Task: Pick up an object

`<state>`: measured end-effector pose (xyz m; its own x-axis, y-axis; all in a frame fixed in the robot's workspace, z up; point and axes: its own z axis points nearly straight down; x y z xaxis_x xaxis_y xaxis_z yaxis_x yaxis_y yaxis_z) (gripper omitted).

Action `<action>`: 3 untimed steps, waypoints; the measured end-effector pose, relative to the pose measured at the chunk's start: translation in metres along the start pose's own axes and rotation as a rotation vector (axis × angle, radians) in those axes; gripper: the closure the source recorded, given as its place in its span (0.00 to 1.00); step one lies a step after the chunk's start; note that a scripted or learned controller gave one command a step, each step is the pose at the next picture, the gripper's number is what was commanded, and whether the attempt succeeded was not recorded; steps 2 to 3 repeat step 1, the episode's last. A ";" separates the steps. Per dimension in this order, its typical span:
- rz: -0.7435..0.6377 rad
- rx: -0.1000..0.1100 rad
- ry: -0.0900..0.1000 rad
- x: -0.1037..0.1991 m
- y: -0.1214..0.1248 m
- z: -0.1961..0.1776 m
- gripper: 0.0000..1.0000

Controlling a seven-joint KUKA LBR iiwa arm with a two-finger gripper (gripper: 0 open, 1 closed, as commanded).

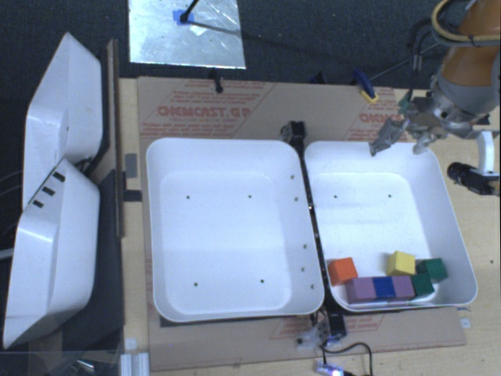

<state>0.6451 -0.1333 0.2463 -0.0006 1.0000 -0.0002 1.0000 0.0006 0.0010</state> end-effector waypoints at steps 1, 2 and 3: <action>0.005 0.003 0.000 -0.057 -0.032 0.040 0.00; 0.005 0.003 0.000 -0.057 -0.032 0.040 0.00; 0.005 0.003 0.000 -0.057 -0.032 0.040 0.00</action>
